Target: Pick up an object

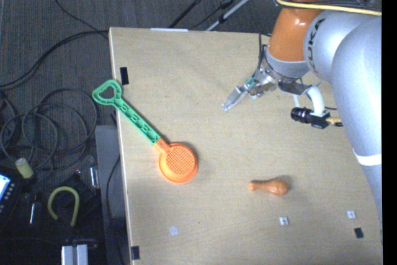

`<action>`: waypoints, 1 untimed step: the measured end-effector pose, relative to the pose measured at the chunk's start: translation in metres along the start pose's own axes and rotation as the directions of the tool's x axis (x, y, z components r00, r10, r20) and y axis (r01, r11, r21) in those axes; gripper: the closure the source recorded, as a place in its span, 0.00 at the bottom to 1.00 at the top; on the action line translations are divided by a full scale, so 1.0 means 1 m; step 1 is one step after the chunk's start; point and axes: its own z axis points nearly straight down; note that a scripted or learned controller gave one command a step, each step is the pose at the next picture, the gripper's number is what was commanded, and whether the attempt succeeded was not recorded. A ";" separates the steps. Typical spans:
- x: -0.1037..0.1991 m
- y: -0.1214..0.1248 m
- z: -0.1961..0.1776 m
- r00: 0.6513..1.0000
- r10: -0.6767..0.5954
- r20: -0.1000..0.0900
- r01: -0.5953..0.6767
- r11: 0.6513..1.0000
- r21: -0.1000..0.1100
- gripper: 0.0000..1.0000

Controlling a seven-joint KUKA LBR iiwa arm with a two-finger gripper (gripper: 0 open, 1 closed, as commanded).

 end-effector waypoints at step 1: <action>0.000 0.000 0.000 1.000 0.000 0.000 0.000 1.000 0.000 0.00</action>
